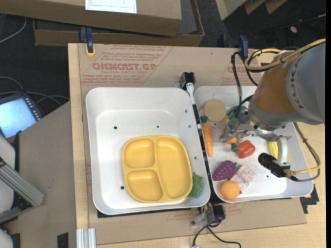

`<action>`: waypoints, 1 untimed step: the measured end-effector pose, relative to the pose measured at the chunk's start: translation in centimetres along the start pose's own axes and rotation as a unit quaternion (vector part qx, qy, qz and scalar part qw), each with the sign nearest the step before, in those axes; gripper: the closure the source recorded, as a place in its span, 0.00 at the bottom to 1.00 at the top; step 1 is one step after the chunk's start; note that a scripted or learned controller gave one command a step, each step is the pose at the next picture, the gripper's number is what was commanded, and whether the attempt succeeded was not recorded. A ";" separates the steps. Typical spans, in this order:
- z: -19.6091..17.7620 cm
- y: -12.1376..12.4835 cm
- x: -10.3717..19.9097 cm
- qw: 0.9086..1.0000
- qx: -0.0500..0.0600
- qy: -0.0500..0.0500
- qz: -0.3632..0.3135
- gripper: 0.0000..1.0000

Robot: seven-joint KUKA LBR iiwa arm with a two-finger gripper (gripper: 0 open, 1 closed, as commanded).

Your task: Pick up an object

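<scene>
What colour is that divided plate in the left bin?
Yellow; the divided plate shows plainly in the camera view.

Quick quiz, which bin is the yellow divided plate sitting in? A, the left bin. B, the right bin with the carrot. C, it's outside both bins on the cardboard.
A: the yellow divided plate lies flat inside the left bin, apart from the carrot in the right bin.

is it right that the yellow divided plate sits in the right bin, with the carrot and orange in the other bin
Not quite: the camera view shows the yellow divided plate in the left bin. The carrot and orange lie in the other, right bin.
</scene>
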State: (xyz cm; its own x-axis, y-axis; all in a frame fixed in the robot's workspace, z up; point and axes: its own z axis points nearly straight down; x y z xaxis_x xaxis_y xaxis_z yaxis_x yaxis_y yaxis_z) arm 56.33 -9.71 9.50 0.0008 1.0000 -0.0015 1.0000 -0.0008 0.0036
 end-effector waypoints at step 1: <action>-9.5 -2.2 8.5 1.000 -0.002 0.003 -0.005 1.00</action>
